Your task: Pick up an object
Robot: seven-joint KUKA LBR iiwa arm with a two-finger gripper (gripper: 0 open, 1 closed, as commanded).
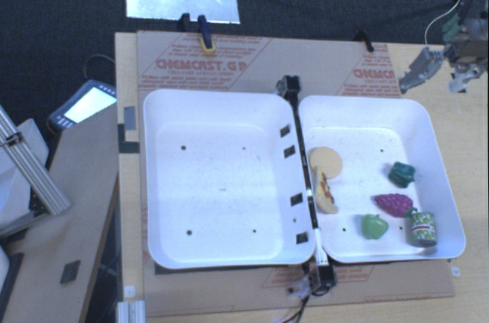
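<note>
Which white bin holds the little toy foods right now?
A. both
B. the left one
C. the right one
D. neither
C: the purple grape bunch, green apple and small tin can all lie in the right shallow white bin.

Open floor across the right bin (359, 119) nearest the gripper (439, 73), then crowded farther in by green pepper (402, 174), purple grapes (394, 203), green apple (374, 226), can (421, 228) and, against the divider, a tan disc (326, 159).
</note>
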